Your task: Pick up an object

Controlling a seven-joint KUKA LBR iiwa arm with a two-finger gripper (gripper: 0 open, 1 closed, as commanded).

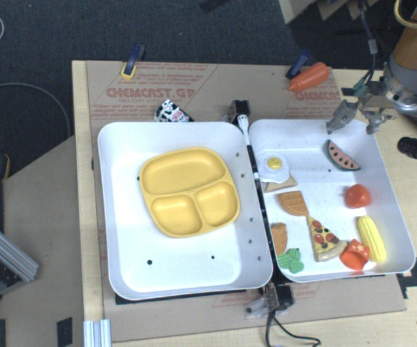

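Gripper hangs spread and holding nothing above the right bin, just beside the watermelon slice; tomato nearby.

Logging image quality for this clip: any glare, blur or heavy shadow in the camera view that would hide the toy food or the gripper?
Camera view: lighting is even and soft, with no harsh glare on the right bin; watermelon slice, tomato and corn read clearly; the gripper is slightly soft, with finger detail hard to resolve; the yellow tray casts only a faint shadow.
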